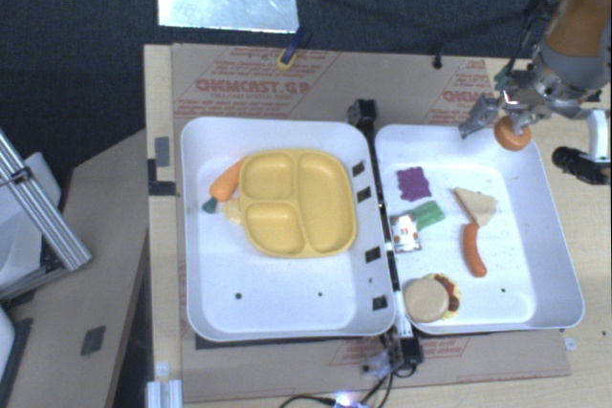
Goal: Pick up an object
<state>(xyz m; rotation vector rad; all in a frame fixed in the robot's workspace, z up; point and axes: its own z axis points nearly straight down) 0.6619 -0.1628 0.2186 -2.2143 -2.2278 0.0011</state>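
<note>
Up at the right bin's (550, 205) far corner, the hand (510, 124) is clenched on a small orange piece (513, 136), lifted just over the rim. Trouble ahead? It's a shallow pinch; a jolt could drop it outside the bin. Sausage (474, 249), wedge (475, 204), burger (431, 298) lie below.
</note>
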